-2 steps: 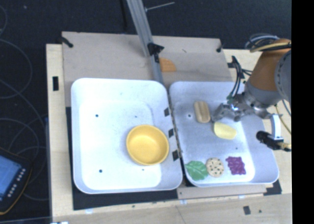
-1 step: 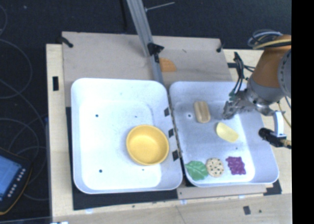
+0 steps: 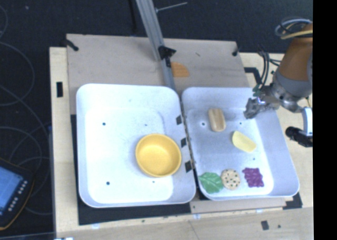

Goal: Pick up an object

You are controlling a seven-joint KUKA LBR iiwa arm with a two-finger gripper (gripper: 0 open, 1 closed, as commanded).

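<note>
The right bin (image 3: 274,128) holds a tan bread-like roll (image 3: 216,119), a yellow wedge (image 3: 244,141), a green leafy piece (image 3: 210,181), a round cookie (image 3: 230,179) and a purple grape cluster (image 3: 254,177). My gripper (image 3: 251,108) hangs over the bin's upper right part, to the right of the roll and above the yellow wedge. Nothing shows between its tips. The left bin (image 3: 105,107) contains a yellow bowl (image 3: 157,155).
A slanted grey metal post (image 3: 150,23) rises from between the bins at the back. An orange patch (image 3: 179,70) lies on the board behind the bins. The arm's grey and orange wrist (image 3: 295,70) stands at the right edge.
</note>
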